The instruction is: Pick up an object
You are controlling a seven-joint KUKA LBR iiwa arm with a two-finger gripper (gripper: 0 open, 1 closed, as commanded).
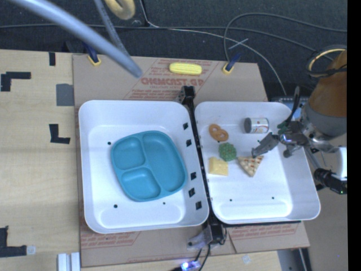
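Task stage: early, nothing lifted yet. All candidate objects lying loose on the floor of the right bin [293,205]: pretzel [218,132], green broccoli-like piece [227,151], yellow cheese wedge [218,166], pizza slice [250,164], small can [256,125] on its side.

Gripper [264,147] low over the right bin, reaching in from the right, just above and beside the pizza slice, near the can. Nothing visible between the fingers; open or clenched: cannot tell at this angle. Remaining, by judgement: settle on one item, close, lift clear.

Materials: bins smooth glossy white plastic, shallow, rounded corners. Left bin [101,208] carrying a blue three-compartment plate [148,165], matte plastic. Food items look like small moulded toys; broccoli bumpy, pretzel looped, cheese and pizza flat wedges. Can cylindrical, metallic sheen. Cardboard sheet [163,79] under the bins on the desk, yellow corn cob [185,68] resting on it.
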